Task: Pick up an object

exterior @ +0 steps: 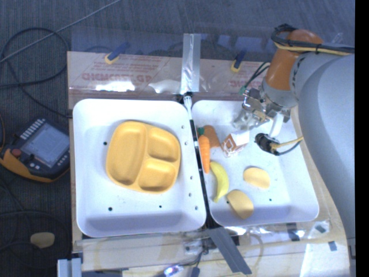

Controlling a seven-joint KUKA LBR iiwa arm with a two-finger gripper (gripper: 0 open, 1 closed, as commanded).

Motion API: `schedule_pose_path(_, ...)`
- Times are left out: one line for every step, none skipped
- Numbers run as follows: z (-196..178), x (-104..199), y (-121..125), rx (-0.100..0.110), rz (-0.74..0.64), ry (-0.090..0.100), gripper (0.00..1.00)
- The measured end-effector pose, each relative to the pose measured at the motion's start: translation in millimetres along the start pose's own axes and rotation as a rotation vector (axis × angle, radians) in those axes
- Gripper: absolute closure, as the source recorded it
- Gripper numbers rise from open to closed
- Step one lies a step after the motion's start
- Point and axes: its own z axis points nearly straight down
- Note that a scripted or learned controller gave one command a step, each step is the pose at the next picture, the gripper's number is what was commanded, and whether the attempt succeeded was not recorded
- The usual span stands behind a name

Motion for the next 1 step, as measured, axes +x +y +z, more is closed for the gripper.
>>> schedule_pose_path(-1.1,11.9,-23.5,-0.008,-0.083,-0.01,1.0)
